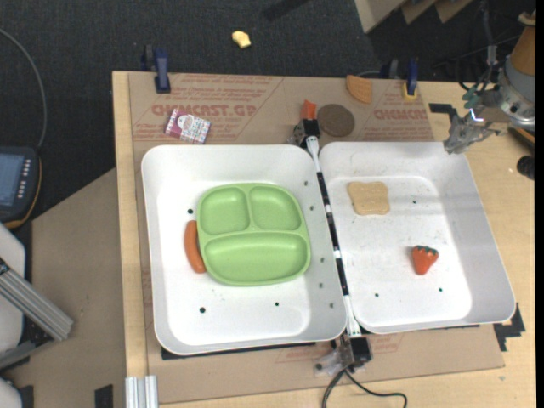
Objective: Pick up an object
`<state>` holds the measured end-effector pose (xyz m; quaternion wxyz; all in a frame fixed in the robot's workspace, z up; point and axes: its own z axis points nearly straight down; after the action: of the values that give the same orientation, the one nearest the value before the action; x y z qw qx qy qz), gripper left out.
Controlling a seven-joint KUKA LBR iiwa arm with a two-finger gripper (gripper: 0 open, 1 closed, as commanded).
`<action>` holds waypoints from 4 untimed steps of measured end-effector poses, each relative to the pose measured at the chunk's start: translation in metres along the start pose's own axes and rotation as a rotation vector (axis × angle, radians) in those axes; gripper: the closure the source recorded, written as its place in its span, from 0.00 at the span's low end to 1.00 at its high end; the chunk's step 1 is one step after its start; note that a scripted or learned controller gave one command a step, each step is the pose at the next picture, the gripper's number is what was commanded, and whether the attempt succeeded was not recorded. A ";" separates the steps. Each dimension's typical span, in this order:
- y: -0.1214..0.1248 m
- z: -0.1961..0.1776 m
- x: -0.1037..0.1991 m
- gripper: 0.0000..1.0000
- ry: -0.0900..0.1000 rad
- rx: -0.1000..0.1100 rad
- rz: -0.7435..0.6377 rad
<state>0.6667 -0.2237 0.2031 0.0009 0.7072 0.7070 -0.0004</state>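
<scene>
The arm [520, 75] reached in at the far right corner, its claw [460, 134] hanging just past the right bin's [476, 228] far rim. The strawberry [423, 259] and cracker [369, 198] lay in that bin.

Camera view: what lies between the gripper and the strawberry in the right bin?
Only bare white bin floor lies between the gripper and the strawberry; the cracker sits off to the left, in the camera view.
</scene>
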 end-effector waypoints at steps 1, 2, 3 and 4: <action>0.001 -0.023 0.006 1.00 0.000 -0.005 -0.001; 0.000 -0.010 0.000 1.00 0.001 0.002 0.000; 0.001 -0.024 0.010 1.00 0.000 -0.004 -0.001; 0.000 -0.027 0.010 1.00 -0.001 -0.004 -0.001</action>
<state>0.6671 -0.2139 0.2300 0.0024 0.7069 0.7073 0.0007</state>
